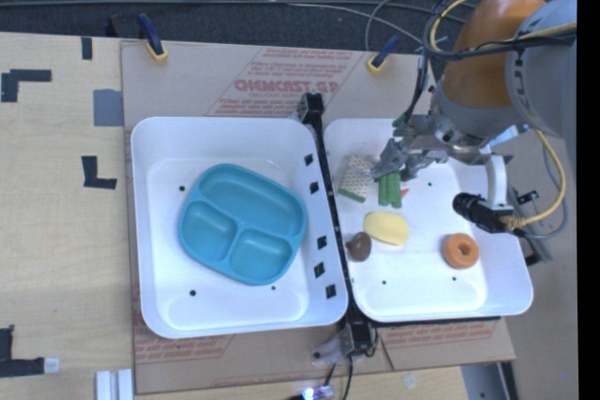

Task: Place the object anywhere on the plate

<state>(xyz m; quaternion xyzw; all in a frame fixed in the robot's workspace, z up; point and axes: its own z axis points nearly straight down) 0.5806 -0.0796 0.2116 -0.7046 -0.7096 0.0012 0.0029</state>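
A blue plate with three compartments lies in the left bin. The right bin holds a yellow lemon-shaped piece, a brown lump, an orange ring, an upright green piece with a small red bit beside it, a thin green stick and a speckled pale piece. My gripper hangs over the upper middle of the right bin, just above the top of the upright green piece. Whether it touches that piece is hidden by the wrist.
A black divider runs between the two bins. Cables loop around the arm at the upper right. Two clamps, blue and yellow, pin the cardboard at the back edge. A black part of the arm sits low over the right bin's right side.
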